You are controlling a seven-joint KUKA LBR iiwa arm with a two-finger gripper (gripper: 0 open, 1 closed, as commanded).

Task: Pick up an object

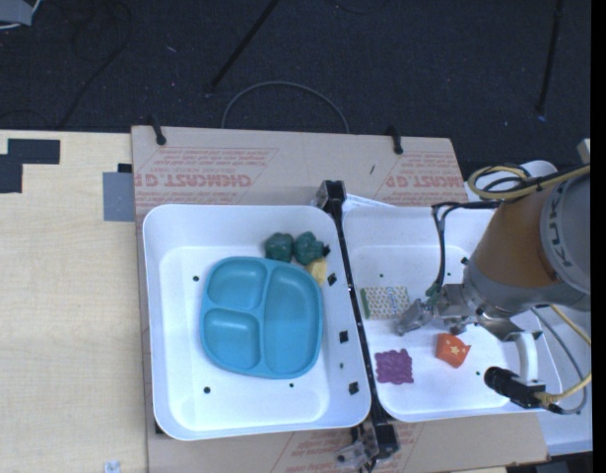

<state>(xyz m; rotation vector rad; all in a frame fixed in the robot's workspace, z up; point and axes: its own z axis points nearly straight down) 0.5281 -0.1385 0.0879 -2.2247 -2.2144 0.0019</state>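
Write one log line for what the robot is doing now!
pincer: low in right bin | nearest: patterned card | purple piece, orange block: lying loose

L bin (174, 264): blue divided plate (261, 317), two dark green items (293, 247) at far rim. R bin (401, 239): purple object (394, 367), orange-red block (452, 349), patterned card (385, 301). Gripper (413, 318) low between card and block, w/ arm (524, 249) above it.

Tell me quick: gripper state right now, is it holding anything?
Gripper: low in the right bin, beside the patterned card; open or shut cannot be told, and nothing is seen between its fingers.
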